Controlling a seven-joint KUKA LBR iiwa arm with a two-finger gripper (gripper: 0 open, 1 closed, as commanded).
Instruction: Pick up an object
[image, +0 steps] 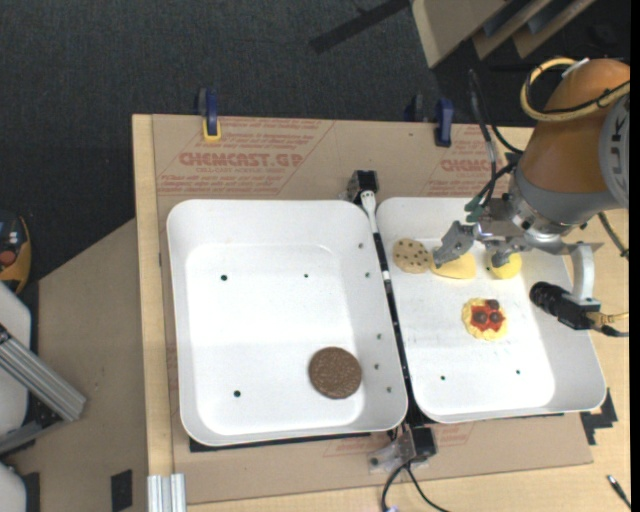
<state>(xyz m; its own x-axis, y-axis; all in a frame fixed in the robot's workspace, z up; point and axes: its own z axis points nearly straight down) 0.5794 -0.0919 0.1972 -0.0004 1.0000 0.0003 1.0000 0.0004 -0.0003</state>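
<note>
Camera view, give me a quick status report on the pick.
Gripper low in right bin, over yellow pieces. Nothing seen held. Chip cookie beside it, tart nearer; brown cookie in left bin.

arm (570, 150) comes in from the right, orange band up top, grey wrist angled down-left. gripper (478, 252) sits low w/ fingers spread apart; left finger (452, 243) is grey & splayed outward, right finger lower & partly hidden. nothing seen between the fingers. cables run along the wrist.
</note>
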